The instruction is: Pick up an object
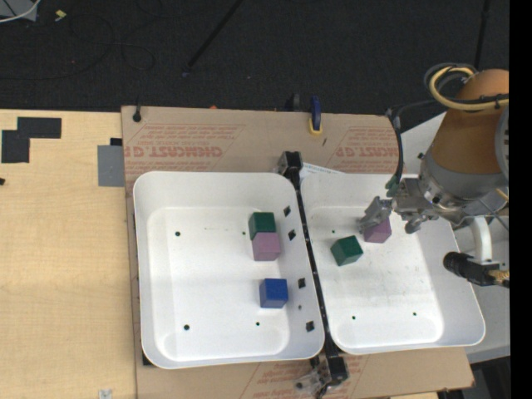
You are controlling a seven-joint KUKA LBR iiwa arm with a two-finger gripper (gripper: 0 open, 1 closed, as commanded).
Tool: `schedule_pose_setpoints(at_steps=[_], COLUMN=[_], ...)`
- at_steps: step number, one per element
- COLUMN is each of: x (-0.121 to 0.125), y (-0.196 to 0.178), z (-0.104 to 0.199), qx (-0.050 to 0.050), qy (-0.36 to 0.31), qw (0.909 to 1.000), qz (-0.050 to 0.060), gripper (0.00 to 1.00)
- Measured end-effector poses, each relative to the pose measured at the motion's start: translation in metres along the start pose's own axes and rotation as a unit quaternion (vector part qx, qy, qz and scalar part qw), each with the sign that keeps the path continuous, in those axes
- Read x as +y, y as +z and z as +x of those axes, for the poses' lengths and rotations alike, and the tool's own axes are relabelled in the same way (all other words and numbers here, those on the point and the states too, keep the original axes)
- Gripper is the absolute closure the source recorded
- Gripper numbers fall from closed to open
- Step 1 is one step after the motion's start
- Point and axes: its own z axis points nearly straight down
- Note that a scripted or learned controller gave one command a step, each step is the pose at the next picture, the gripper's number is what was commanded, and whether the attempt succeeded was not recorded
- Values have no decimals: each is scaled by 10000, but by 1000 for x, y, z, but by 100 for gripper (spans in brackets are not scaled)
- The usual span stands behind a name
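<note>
We had the arm (465, 148) in from three o'clock, bent low over the right bin (449, 327), and the gripper (378, 219) sat at the bin's upper middle, right on a purple cube (380, 230). We could see a grey finger at the cube's ten o'clock side, tight against it, but the other finger was lost under the wrist hardware, so we could not tell how wide the pincer stood or whether the cube was truly pinched or merely touched. We judged the cube was the target, since the tool pointed straight down at it. A green cube (347, 250) lay just beside, at its seven o'clock, tilted and apart from the gripper. Over in the left bin (158, 306), a green block (262, 223) touched a purple block (266, 245) at its six o'clock, and a blue block (273, 293) sat alone farther down at six. We could not say whether the purple cube had left the floor; the slanting view hid its underside, and the arm's bulk covered the bin's three o'clock corner.
</note>
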Motion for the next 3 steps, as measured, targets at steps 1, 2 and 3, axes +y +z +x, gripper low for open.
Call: schedule_pose_setpoints(at_steps=[1,2,3], x=[2,28,30], y=[102,109,96], z=[-23,-32,-32], qx=[-21,-26,-2], qy=[-7,6,3], qw=[9999,9998,9998], qz=[-112,-179,-181], gripper=[0,0,100])
